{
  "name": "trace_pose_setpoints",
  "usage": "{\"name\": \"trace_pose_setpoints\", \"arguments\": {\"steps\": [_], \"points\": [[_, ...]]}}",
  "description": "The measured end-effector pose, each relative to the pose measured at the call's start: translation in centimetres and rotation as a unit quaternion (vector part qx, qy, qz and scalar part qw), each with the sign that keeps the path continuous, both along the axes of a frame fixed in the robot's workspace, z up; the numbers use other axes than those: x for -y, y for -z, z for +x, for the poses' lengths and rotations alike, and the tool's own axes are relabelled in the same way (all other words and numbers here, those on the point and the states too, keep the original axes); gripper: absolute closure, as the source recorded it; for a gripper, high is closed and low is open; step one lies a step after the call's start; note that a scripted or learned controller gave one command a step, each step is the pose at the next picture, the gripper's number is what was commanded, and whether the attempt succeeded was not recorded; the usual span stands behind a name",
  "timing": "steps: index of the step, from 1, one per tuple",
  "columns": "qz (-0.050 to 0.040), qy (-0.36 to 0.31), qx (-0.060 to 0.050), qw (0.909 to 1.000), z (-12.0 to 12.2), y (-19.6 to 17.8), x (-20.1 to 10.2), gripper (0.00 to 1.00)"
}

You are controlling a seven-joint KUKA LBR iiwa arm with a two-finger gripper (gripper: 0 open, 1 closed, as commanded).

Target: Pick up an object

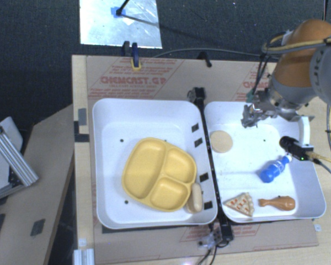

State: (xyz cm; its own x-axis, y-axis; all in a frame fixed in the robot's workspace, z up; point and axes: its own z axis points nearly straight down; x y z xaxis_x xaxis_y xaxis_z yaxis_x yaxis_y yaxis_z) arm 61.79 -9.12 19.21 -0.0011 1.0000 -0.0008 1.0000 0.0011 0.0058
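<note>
The arm comes in from the right, and the gripper hangs over the far edge of the right bin, near its back wall. I cannot tell from here how the claw stands; it is too small and dark against the white. Nothing is visibly caught in it, so the pick looks not yet made.

Everything on offer lies on the bin floor. A tan disc sits just below-left of the gripper, the nearest candidate. A blue bottle lies toward the middle-right, a pizza slice and a drumstick at the near edge. In the left bin rests a yellow tray with a pale bread roll touching its corner.

Descent, grasp and lift all remain, I judge.
</note>
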Motion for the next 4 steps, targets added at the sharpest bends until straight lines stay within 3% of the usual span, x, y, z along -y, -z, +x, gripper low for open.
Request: {"name": "trace_pose_setpoints", "arguments": {"steps": [1,2,4], "points": [[-0.0001,-0.002,0.001,1.0000,0.7,-6.3,-0.2,1.00],[0.0010,-0.003,-0.003,1.0000,-1.4,-5.0,-5.7,1.00],[0.0018,-0.005,-0.003,1.0000,-5.9,-6.1,-15.8,1.00]]}}
